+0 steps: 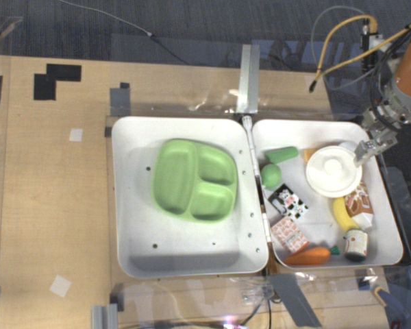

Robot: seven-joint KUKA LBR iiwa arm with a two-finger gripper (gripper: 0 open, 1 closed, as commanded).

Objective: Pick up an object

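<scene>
Pincer (371, 147) poised at the right bin's far right rim, beside the white bowl.

The pincer hangs over the upper right corner of the right bin (390, 245), its tip just beside the white bowl (333, 171); whether it is released or clenched I cannot tell, and nothing shows gripped in it. The nearest candidate to pick is that bowl, touching a banana (342, 214) and a small carton (361, 208) below it. Further out lie a green cucumber-like piece (281, 155), a green ball (271, 176), a black-and-white dotted box (288, 202), a red patterned packet (288, 235), a carrot (307, 256) and a small can (356, 244). The left bin (133, 252) holds a green divided plate (194, 179). To do this well, I judge it should descend straight over the bowl's rim, clear of the bin wall, and close on one thin edge.
</scene>
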